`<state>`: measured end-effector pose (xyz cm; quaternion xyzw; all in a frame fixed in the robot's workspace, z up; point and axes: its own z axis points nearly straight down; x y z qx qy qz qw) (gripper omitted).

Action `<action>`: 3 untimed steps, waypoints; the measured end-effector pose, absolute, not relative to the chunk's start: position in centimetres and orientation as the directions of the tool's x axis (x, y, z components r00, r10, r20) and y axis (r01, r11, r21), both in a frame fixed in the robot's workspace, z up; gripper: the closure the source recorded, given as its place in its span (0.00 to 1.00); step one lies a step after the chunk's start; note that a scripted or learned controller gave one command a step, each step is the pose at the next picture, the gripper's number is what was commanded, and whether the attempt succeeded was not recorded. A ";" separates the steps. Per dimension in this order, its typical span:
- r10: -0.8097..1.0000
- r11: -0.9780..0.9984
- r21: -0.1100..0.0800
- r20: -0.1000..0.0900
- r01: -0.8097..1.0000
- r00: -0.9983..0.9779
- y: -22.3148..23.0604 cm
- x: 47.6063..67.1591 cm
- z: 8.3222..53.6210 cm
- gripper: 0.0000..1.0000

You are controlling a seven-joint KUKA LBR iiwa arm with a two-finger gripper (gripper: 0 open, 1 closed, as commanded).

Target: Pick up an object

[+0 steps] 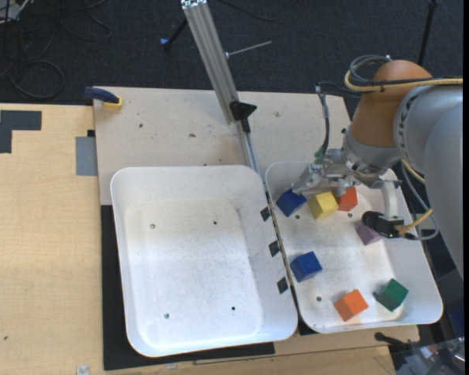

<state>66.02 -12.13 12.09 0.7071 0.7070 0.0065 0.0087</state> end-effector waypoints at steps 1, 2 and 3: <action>1.000 -0.003 0.022 -0.001 1.000 0.003 -12.1 66.0 12.9 1.00; 1.000 -0.001 0.002 0.000 1.000 0.001 -12.2 65.8 17.2 1.00; 1.000 0.001 0.005 -0.001 1.000 -0.001 -11.7 66.7 22.8 1.00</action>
